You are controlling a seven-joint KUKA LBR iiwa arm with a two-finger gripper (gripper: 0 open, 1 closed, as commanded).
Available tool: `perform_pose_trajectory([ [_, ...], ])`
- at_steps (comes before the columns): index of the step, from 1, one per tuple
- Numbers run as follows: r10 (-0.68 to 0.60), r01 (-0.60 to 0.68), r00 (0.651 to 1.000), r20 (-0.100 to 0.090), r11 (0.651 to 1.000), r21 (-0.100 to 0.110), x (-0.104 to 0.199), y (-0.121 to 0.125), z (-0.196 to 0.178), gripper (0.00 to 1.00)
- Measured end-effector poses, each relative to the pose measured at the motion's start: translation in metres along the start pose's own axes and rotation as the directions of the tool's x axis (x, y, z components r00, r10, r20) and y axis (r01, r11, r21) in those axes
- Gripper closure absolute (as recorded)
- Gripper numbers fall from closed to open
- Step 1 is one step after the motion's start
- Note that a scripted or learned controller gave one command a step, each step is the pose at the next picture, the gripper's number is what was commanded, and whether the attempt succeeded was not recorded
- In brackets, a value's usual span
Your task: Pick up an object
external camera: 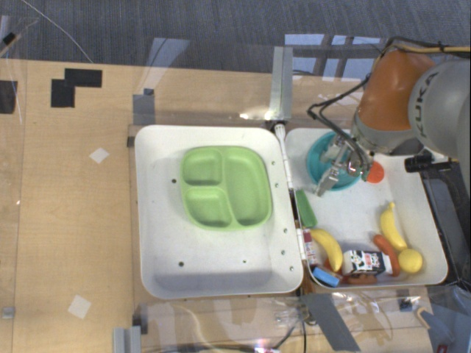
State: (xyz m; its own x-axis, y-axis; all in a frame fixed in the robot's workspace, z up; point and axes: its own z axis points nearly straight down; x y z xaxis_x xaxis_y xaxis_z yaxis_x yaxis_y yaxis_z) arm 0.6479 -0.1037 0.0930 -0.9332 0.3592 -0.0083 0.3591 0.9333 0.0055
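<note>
1. Along the near edge of the right-hand shallow white bin (434,219) lay a cluster of small items: a blue flat piece (324,276), a black-and-white carton (363,262), a red sausage-shaped toy (386,250) and a round yellow lemon-like fruit (410,260).
2. Just behind these lay two yellow toy bananas, one (327,247) near the dividing wall and one (392,226) toward the bin's right side.
3. A green stick-shaped piece (305,209) lay against the dividing wall.
4. In the left-hand shallow white bin (158,197) sat a light green plastic tray with three compartments (224,187), roughly central.
5. Farther back in the right bin stood a teal round bowl (329,164), with a small orange-red ball (375,172) just beside it.
6. The metal two-finger gripper (329,182) hung over the bowl's near rim, below the grey arm with its orange band (394,87). Nothing was seen between the fingers; whether they were spread or closed could not be determined.
</note>
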Motion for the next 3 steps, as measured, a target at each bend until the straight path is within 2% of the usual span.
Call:
perform_pose_trajectory([
  [1,0.030,-0.030,1.000,0.007,1.000,0.001,0.020,0.010,0.002,0.00],
  [2,0.123,-0.123,0.992,0.012,0.992,-0.001,0.061,-0.018,0.001,0.00],
  [3,0.186,-0.186,0.982,0.009,0.983,0.001,0.013,-0.051,0.002,0.00],
])
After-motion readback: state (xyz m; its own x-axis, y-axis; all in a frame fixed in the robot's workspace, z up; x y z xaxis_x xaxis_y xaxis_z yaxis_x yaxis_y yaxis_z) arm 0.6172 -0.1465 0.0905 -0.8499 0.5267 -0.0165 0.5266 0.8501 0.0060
